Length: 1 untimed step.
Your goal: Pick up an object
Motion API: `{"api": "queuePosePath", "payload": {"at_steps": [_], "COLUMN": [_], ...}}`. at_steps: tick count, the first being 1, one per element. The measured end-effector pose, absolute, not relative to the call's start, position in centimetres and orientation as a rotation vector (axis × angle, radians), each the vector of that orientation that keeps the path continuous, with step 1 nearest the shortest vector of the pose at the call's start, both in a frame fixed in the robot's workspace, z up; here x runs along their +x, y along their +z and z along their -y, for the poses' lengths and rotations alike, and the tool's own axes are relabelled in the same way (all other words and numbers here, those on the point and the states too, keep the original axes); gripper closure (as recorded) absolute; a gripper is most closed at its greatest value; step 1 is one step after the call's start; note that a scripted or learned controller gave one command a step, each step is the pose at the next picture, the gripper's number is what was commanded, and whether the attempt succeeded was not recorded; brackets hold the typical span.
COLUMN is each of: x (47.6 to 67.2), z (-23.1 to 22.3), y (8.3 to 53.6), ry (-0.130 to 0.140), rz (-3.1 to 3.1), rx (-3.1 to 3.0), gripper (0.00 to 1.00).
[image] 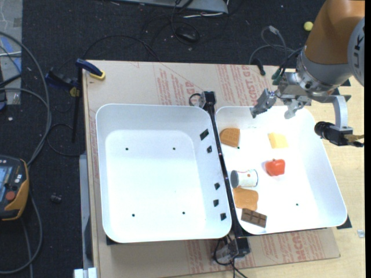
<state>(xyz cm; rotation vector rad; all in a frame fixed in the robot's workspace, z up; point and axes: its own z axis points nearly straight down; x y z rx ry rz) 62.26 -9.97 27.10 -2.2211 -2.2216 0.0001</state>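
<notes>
Grey hand (277, 108) spread wide, holding nothing, above right bin (324, 172)

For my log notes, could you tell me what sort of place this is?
Probably a robotics lab test bench: two white bins on a cardboard-covered bench, loose cables across dark floor, and a pendant-like controller.

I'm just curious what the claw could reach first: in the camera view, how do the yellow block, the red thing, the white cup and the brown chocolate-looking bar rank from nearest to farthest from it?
From the claw over the right bin's far edge:
1. Yellow block, just below it, far part of the bin.
2. Red object, mid-bin.
3. White cup, on its side towards the bin's left wall.
4. Brown bar, at the bin's near edge.
</notes>
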Motion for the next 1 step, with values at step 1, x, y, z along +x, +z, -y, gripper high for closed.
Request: {"api": "queuePosePath", "payload": {"at_steps": [1], "x": [58.77], "z": [15.8], "y": [15.22], "ry": [0.01], "rz": [2.211], "rx": [-2.222], "gripper": [0.0]}}
